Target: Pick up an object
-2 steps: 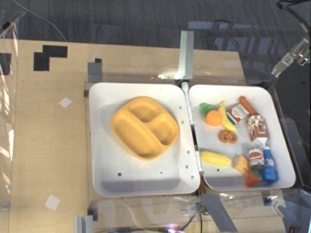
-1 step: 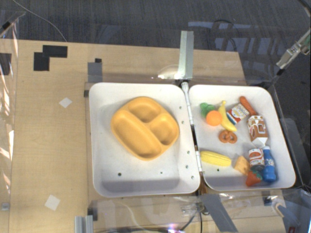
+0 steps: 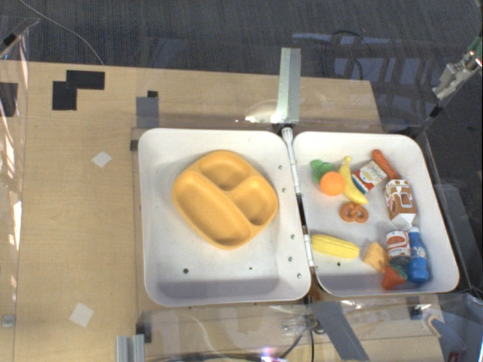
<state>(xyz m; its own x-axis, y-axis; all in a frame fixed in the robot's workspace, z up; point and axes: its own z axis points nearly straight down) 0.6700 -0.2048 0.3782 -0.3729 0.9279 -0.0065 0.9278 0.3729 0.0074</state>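
Inspector: Tool point(image 3: 457, 72) sits at the far right, beyond the far right corner of the right bin point(image 3: 434, 173) and well apart from the goods. Whether it is released or clenched, I cannot tell; it is too small and partly cut by the edge.

Clerk: And the items for picking?

Inspector: All lying in the right bin. Far left corner: a green piece point(image 3: 321, 168) touching an orange ball point(image 3: 331, 184), with a banana point(image 3: 353, 185) just right of them. A brown pretzel point(image 3: 353, 213) lies just nearer than the banana. A corn cob point(image 3: 334, 246) lies lengthwise at the near left, with a cheese wedge point(image 3: 373, 256) at its right end.

Clerk: The right side?

Inspector: A red sausage point(image 3: 383, 161) at the far end, a small carton point(image 3: 399, 199) nearer than it, then a blue bottle point(image 3: 417, 260) at the near right corner.

Clerk: The left bin?

Inspector: The left bin point(image 3: 158, 225) holds one yellow divided plate point(image 3: 225, 198), set at a slant near its middle. Both bins rest side by side on the wooden surface point(image 3: 75, 225).
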